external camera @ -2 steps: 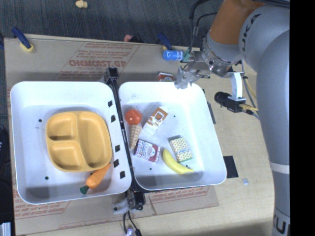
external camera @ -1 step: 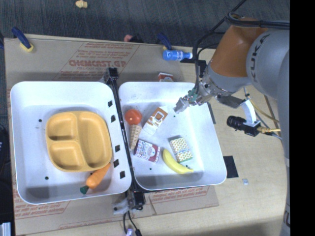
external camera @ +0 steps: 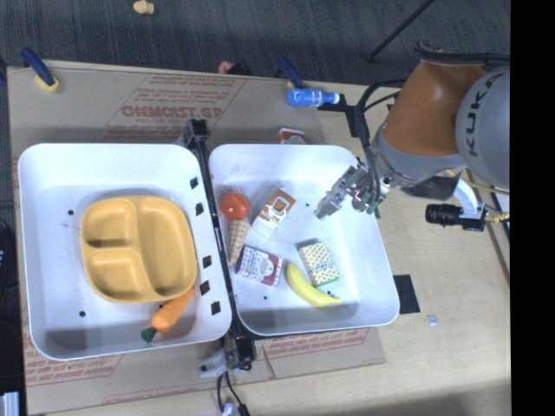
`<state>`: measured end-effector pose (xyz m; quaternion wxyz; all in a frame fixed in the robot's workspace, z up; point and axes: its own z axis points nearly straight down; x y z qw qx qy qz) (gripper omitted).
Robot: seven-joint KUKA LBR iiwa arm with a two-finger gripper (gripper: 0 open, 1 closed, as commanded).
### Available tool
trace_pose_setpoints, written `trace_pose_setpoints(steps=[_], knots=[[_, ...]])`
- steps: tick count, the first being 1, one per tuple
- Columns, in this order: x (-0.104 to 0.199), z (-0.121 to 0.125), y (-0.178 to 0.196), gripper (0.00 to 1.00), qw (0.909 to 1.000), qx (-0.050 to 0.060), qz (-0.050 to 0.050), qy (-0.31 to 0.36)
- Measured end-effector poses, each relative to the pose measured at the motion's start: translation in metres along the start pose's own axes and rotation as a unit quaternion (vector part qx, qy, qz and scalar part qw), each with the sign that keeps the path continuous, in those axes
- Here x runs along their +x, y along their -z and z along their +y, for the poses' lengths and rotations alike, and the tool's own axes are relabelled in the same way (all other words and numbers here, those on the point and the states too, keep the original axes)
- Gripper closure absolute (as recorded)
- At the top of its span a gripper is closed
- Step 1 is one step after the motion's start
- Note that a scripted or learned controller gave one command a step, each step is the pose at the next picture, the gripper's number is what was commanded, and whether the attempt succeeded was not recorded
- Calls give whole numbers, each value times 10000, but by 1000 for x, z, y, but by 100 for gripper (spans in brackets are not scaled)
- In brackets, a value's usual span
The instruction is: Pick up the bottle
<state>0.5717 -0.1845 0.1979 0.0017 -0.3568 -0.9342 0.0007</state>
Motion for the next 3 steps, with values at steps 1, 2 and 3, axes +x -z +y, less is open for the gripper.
trace_pose_setpoints(steps=[1, 2, 3], knots=[[0, -36, -11, 100, 9858, -2, -4, 1679], [104, -27, -41, 100, 9869, -3, 5, 1616], [51, -82, 23, 100, 9620, -3, -19, 2729]])
